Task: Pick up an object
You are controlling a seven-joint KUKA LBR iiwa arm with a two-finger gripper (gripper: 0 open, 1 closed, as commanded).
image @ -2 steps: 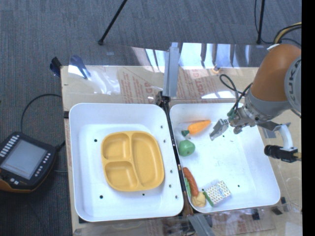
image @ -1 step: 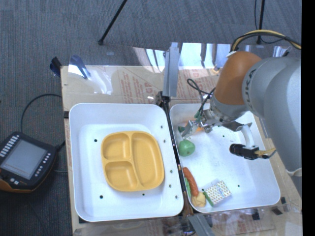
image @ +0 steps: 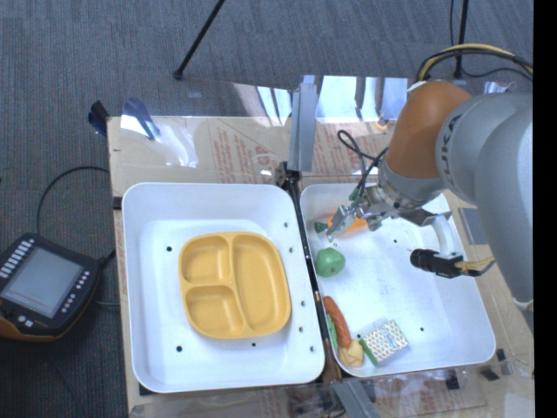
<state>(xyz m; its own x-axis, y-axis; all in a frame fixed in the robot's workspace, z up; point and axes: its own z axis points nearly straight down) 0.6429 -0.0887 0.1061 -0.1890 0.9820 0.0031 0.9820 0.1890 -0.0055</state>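
Camera view | gripper (image: pixel 352 220) low over carrot (image: pixel 355 226), right bin (image: pixel 452 329) | grip state: cannot tell | step: grasping | next: lift straight up

The arm (image: pixel 487 155) is a thick, rounded body of smooth light grey casing, bulky toward the right edge and narrowing toward the wrist. Dark lettering runs along the grey shell beside a broad, glossy orange band (image: pixel 426 129) that wraps the segment above the wrist like a dome. Below the band sits a darker grey metal wrist flange. Thin black cables loop out from the wrist area, and a yellow and black cable bundle arches over the top of the arm.
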